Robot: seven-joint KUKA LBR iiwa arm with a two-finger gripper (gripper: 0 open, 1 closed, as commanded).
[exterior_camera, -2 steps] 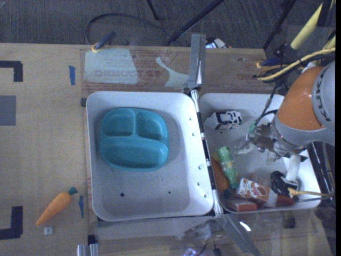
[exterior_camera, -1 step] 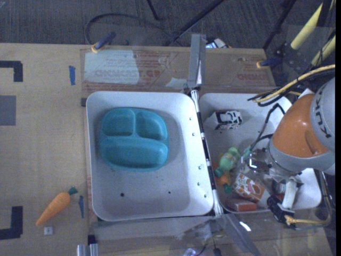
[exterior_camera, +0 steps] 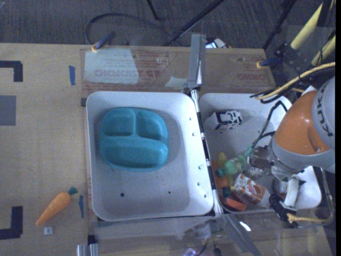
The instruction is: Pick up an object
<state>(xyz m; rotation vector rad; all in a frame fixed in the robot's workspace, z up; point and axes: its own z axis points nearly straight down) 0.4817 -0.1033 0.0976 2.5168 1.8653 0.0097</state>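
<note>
The arm's orange band hangs over the right bin. My gripper points down into that bin's lower middle, just above a red and white packet. Left of the gripper lies a cluster of small toys: a yellow piece, a green piece and an orange piece. At the bin's far end, apart from the gripper, lies a black and white toy cow. Nothing can be seen held.
The left bin holds a blue divided plate. A toy carrot lies on the wooden bench at the lower left. A metal divider stands between the bins at the back. Cables trail by the arm.
</note>
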